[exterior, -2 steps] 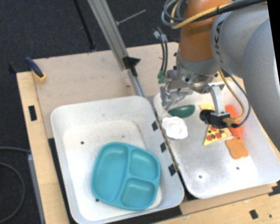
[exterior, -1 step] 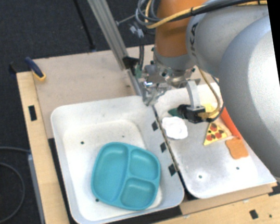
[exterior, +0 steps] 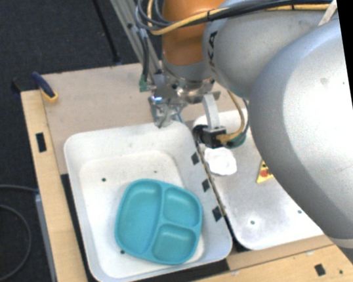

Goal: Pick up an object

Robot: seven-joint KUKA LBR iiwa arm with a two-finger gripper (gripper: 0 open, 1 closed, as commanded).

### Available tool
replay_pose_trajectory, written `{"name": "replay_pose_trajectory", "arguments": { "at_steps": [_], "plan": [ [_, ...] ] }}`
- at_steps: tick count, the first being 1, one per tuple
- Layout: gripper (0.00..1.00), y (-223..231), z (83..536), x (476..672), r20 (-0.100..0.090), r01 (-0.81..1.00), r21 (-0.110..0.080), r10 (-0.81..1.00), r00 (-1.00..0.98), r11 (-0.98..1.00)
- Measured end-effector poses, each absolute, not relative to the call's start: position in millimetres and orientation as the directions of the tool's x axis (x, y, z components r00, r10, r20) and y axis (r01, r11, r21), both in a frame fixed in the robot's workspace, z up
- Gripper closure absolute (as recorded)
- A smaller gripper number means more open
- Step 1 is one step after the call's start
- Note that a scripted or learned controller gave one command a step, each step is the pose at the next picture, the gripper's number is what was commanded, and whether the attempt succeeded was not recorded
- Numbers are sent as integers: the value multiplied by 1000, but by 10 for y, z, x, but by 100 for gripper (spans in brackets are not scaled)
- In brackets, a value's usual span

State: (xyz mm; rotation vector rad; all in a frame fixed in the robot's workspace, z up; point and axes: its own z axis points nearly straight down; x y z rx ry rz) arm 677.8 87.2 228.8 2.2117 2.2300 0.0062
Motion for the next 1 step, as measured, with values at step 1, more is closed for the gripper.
{"name": "replay_pose_trajectory", "arguments": {
  "at_steps": [1],
  "plan": [
    [0,826,2283,6770,-1,1000,0,1000,-3,3]
  ]
}}
